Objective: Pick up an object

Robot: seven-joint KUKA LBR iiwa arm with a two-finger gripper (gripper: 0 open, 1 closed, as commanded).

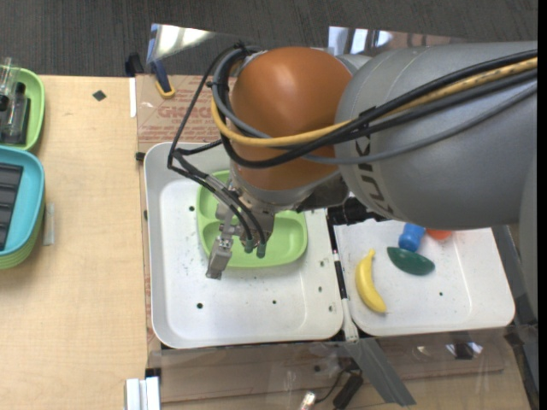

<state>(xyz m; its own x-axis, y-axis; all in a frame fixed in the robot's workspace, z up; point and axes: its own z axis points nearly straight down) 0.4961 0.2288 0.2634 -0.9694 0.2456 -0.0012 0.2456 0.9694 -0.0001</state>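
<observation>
Lying flat in left bin [175, 314], shallow lime-green plate [286, 242], pincer [235, 254] above

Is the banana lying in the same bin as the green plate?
No, the banana lies in the right bin, while the green plate sits in the left bin.

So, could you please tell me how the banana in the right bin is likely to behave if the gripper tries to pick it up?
The banana looks smooth and curved, so it may pivot or slip between the fingers. It lies flat on the right bin, apart from the dark green object, so a push would probably spin it rather than roll it. It is probably light.
</observation>
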